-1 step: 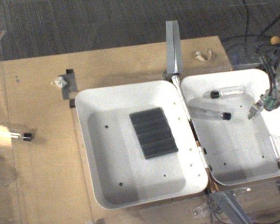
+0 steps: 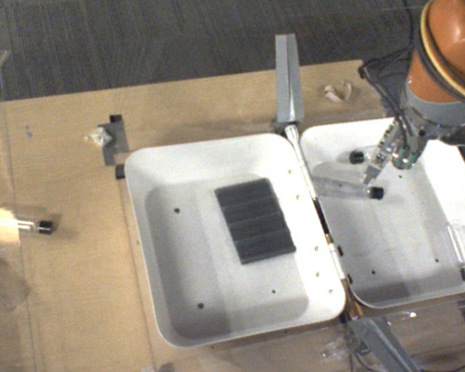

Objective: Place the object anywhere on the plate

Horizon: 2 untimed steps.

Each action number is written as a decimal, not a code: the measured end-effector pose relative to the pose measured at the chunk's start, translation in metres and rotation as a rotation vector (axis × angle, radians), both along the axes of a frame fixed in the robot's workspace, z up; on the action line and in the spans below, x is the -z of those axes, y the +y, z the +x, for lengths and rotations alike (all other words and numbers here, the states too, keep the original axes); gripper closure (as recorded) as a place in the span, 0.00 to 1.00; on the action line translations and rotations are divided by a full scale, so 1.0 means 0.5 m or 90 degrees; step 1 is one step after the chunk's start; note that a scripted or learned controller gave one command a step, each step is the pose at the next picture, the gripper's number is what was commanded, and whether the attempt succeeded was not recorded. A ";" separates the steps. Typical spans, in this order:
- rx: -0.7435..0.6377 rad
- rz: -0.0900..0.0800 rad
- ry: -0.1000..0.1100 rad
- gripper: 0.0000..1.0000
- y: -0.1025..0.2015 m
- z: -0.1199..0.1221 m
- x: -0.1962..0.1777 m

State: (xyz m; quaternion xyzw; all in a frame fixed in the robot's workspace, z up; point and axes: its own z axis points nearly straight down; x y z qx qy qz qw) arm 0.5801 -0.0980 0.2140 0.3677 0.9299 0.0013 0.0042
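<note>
A dark grey ribbed plate lies flat in the middle of the left bin. In the right bin a clear vial with a black cap lies near the far left corner, and a second black cap sits just behind it. My gripper hangs over the far part of the right bin, just right of those vials and tilted towards them. I see nothing lifted off the bin floor.
Another clear vial with a black cap lies near the right bin's front right corner. Two loose vials rest on the wooden bench left of the bins. A grey post stands behind the gap between the bins.
</note>
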 end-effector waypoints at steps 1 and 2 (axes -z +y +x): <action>-0.378 -0.002 0.000 1.00 0.058 0.120 0.056; -0.565 -0.004 -0.003 1.00 0.176 0.122 -0.065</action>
